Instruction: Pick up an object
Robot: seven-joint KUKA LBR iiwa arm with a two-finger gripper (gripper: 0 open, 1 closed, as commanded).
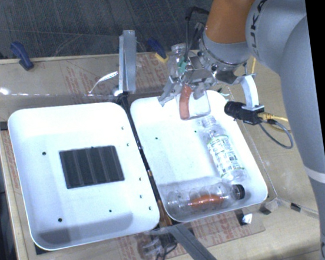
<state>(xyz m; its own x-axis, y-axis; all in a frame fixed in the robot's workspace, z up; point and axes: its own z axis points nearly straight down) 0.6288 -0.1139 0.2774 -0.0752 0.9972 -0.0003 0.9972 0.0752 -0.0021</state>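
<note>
My end effector [188, 93] at right bin [172, 155] far edge; grip state unclear. Bottles [222, 151] lie along near-right walls, untouched.

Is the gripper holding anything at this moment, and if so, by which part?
Yes: the gripper holds a reddish-orange object by its upper end; the rest hangs down over the right bin.

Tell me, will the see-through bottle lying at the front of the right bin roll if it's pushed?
Probably. The clear bottle lies on its side and looks round, so a nudge could roll it. The bin wall beside it may stop it. It also looks smooth, maybe slippery.
</note>
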